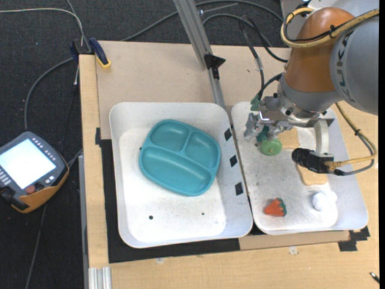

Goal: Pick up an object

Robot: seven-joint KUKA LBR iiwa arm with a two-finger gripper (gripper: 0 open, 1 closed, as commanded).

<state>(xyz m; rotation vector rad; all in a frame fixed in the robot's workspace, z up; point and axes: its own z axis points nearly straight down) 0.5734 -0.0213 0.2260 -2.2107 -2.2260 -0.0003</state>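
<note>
A: Status on tool (260, 128)?

B: Upper middle of right bin (355, 212), just above green object (270, 146). Looks to be touching or nearly touching its top. Fingers hidden in the metal clutter under the wrist; cannot tell how far open, cannot tell if anything gripped. Not calling it a hold.

A: Candidates?

B: Right bin only. Green object, small and rounded, directly under tool. Red-orange piece (275, 207), strawberry-like, lower middle of that bin. White rounded piece (323, 201) lower right. Tan flat piece (313, 174) right of centre, partly under a black cable fitting (310, 158). Left bin (129, 221) holds teal divided plate (179, 156), well apart from tool.

A: Handling guess for the green one?

B: Likely light toy plastic or foam, smooth. Rounded, so prone to rolling or squirting out of a pinch. Not fragile by the look. Best bet: straddle widest part, close across the middle, fingers low near bin floor. Off-centre pinch probably pops it sideways toward the divider wall.

A: Others?

B: Red piece similar, light, bumpy, fair grip. White one small and round, same slip risk. Tan piece flat on floor, hard to get under. Plate stiff, wide, rim-only grab.

A: Risks?

B: Cable close to the tan piece. Green sits near bin edge, limited finger room on that side.
</note>
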